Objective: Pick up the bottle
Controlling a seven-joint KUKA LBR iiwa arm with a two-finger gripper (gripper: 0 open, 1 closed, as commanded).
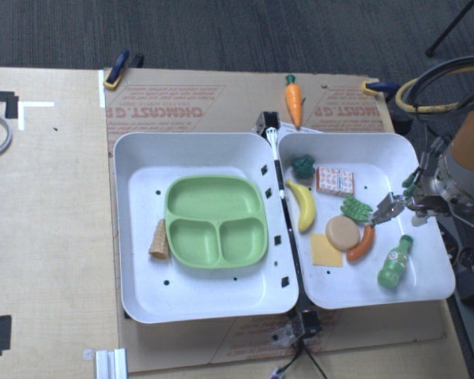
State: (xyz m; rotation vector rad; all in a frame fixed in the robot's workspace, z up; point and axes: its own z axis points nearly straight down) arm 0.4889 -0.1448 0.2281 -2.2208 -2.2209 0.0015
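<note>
Pickup looks not yet begun: small green plastic bottle [395, 264] lies tilted on the floor of the right white bin [355, 155], just beyond the orange sausage [361, 244], while the gripper [387, 210] hovers above, fingers slightly spread, pinching nothing.

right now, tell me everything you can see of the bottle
The bottle is small, green and glossy, like plastic, with a lighter label patch on its body. It lies on its side on the floor of the right bin, near the front right corner, neck pointing up and to the right. Nothing touches it; the gripper is above and apart from it.
</note>
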